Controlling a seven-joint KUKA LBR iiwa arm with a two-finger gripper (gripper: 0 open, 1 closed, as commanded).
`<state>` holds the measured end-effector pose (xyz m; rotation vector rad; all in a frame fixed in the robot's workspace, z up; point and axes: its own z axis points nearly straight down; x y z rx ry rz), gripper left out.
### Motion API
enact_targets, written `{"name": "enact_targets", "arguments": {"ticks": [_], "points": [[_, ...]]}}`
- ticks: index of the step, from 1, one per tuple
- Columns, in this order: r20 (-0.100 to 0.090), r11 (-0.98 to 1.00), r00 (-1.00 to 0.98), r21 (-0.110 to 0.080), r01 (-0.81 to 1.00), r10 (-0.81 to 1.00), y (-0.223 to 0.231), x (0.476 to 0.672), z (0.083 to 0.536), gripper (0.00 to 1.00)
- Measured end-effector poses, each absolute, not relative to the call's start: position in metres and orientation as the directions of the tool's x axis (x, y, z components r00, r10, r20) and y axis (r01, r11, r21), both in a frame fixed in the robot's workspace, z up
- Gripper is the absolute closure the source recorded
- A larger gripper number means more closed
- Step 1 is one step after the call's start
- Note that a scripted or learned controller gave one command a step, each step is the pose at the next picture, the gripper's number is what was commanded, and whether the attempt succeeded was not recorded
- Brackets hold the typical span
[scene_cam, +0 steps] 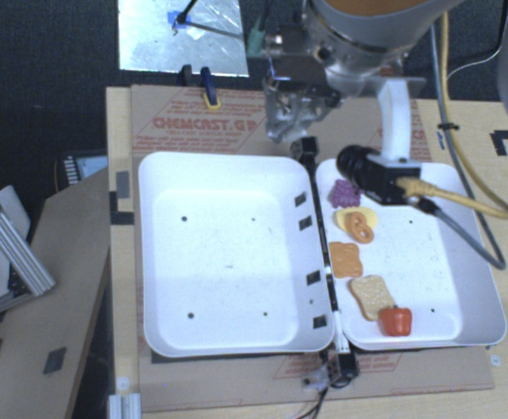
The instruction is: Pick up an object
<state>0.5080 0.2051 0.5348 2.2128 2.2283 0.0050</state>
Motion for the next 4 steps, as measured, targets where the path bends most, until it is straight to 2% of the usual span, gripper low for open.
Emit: {"name": "enact_targets", "arguments": {"ticks": [1,4], "points": [[0.001,0.005,-0.005,0.002,1.0,1.0,0.2036,0.5072,0.535,0.0],[0.001,0.005,-0.005,0.002,1.0,1.0,0.2036,0.5072,0.535,0.0]]}}
